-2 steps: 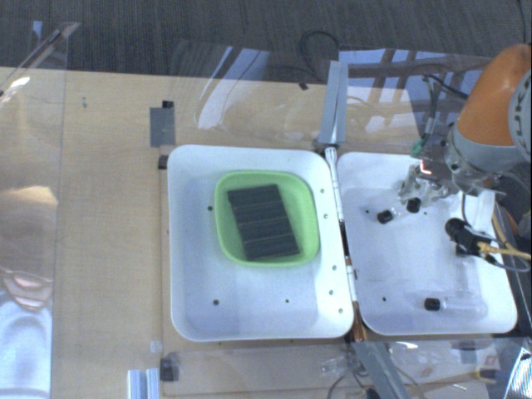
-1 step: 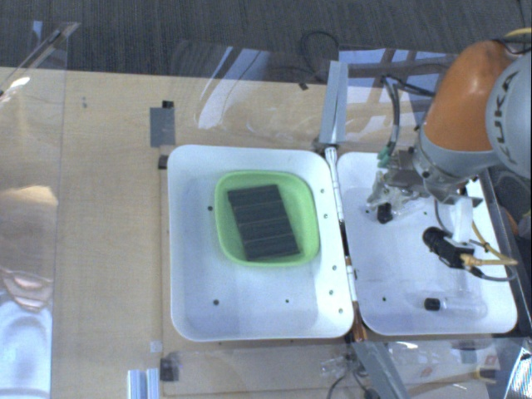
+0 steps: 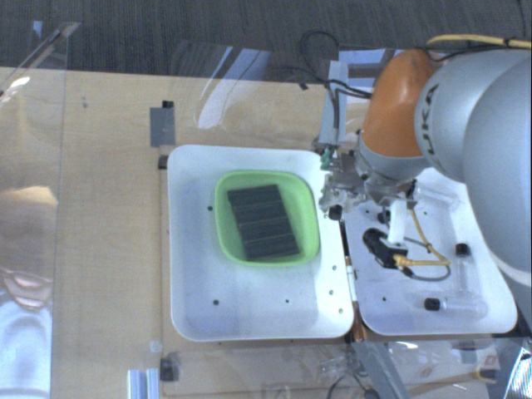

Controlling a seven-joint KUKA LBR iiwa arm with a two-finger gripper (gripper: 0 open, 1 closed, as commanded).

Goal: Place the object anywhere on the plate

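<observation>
A green square plate (image 3: 223, 196) sits in the left white bin (image 3: 191, 298). A dark ridged rectangular block (image 3: 263, 221) lies flat on the plate, roughly in its middle. My gripper (image 3: 334, 199) hangs at the left edge of the right bin (image 3: 490, 306), just beyond the plate's right rim, next to the divider between the bins. The gripper stands apart from the block, with the grey arm and its orange band (image 3: 397, 106) above it.
Two small dark items (image 3: 461, 248) (image 3: 431, 304) rest in the right bin. A grey bracket (image 3: 163, 125) is fixed on the wooden bench behind the left bin. A clear panel (image 3: 33, 223) stands along the left.
</observation>
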